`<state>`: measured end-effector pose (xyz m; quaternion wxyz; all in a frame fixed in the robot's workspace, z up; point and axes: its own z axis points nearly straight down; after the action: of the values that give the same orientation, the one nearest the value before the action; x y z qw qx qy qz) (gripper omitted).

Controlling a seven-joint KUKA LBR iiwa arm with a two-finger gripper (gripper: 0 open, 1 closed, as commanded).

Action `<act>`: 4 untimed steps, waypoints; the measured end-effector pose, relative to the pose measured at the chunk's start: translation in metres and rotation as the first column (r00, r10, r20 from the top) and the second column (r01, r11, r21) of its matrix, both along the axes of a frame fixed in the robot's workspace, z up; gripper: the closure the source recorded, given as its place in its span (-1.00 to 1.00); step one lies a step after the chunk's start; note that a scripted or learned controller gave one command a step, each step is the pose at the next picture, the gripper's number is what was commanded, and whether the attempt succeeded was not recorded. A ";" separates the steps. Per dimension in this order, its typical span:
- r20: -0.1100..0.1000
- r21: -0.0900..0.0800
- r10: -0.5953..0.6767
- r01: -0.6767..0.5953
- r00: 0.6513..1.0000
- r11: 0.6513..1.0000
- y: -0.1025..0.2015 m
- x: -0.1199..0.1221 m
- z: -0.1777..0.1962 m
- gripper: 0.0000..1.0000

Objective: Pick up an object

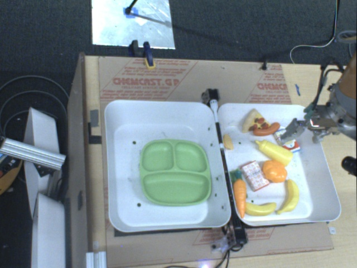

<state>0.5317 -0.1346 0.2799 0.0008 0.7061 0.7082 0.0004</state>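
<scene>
My gripper (291, 132) reaches in from the right, over the upper right part of the right bin (323, 177). It hovers just above a yellow squeeze bottle (274, 151) and a small red, white and blue item (294, 146). A sausage (265, 129) and a pizza slice (254, 118) lie to its left. Lower in the bin are an orange (275, 171), a red and white box (254, 175), a carrot (239, 196) and two bananas (290, 196) (260, 209). I see nothing held in the gripper.
The left bin (120, 149) holds a green divided plate (175, 172). A small pale piece (227, 143) lies by the divider between the bins. The arm's grey body (340, 113) and cables stand at the right edge.
</scene>
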 end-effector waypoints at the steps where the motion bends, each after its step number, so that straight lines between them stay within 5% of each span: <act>1: -0.009 0.001 -0.002 0.002 1.000 1.000 -0.020 0.050 -0.126 -1.00; 2: 0.005 -0.002 -0.002 0.002 1.000 1.000 -0.005 0.045 -0.179 -1.00; 3: 0.001 -0.001 0.002 -0.002 1.000 1.000 -0.010 0.115 -0.195 -1.00; 4: -0.017 -0.002 0.002 -0.002 1.000 1.000 0.028 0.135 -0.196 -1.00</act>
<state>0.6663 -0.1068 0.0839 -0.0047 0.7053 0.7088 -0.0064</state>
